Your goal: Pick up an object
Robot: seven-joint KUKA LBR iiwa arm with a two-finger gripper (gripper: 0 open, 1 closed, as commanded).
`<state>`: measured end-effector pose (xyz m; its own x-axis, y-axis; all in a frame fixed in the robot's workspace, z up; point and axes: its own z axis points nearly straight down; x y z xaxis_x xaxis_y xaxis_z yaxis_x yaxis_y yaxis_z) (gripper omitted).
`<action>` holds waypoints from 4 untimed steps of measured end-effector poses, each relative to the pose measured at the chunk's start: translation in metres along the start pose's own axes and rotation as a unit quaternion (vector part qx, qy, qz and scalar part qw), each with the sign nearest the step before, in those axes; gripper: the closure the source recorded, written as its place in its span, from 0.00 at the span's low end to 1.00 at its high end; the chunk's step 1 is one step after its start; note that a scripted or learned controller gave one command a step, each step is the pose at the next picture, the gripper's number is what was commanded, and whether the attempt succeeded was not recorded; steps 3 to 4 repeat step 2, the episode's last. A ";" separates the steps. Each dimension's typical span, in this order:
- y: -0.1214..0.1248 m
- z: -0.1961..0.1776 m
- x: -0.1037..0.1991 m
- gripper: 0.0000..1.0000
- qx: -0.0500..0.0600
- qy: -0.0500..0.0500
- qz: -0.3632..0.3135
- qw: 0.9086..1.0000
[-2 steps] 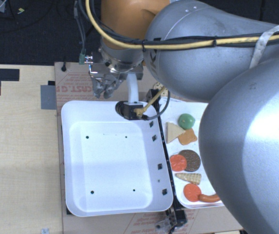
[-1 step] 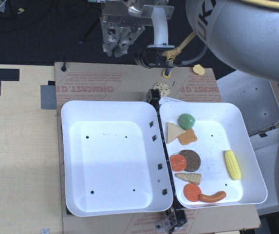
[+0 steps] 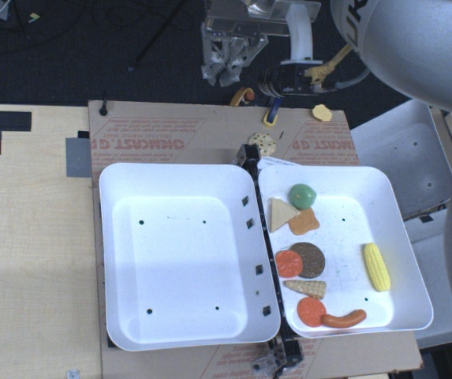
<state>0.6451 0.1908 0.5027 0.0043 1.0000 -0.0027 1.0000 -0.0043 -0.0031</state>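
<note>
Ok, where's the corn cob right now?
The corn cob lies in the right bin, near its right wall, apart from the other toy food. Its nearest neighbour is the sausage, below and to its left.

Just below the hand (image 3: pixel 227 61) a brown cardboard sheet (image 3: pixel 170 136) (printed with lettering) lies on the pale wooden tabletop (image 3: pixel 28 235). Two white bins rest on it, touching: one bin (image 3: pixel 115 212) below-left of the hand, the other bin (image 3: pixel 399 235) below-right. Black cables (image 3: pixel 91 14) trail left of the hand.
</note>
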 end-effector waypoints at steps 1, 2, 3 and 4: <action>-0.002 -0.036 0.055 1.00 -0.001 0.002 -0.004 1.000; -0.025 0.148 0.050 1.00 0.009 -0.002 -0.001 1.000; -0.025 0.148 0.050 1.00 0.009 -0.002 -0.001 1.000; -0.025 0.148 0.050 1.00 0.009 -0.002 -0.001 1.000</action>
